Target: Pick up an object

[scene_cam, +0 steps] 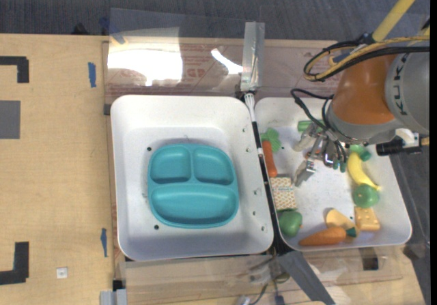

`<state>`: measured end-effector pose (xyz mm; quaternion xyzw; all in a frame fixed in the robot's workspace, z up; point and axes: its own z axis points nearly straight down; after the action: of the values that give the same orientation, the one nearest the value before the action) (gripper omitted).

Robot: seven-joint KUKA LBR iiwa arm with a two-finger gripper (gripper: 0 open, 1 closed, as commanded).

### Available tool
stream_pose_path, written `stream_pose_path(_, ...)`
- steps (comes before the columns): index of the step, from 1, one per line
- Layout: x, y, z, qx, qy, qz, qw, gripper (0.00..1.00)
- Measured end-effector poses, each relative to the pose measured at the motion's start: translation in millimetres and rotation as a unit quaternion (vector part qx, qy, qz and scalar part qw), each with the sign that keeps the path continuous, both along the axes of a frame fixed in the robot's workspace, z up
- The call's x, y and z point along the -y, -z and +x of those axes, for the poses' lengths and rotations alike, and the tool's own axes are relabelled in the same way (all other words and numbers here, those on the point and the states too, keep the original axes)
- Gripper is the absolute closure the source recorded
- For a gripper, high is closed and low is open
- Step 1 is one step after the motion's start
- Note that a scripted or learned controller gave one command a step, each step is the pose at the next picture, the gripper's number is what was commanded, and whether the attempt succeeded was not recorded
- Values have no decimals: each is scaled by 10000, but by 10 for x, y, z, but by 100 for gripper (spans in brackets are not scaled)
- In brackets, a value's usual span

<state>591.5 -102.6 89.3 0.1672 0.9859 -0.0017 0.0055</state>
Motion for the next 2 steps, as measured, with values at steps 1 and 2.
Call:
stream_pose_path(1, 107, 2, -55, -1, -36, 20, 10000, 0)
stream_pose_path(2, 50, 1, 28, 6, 698, 6, 9976, 0)
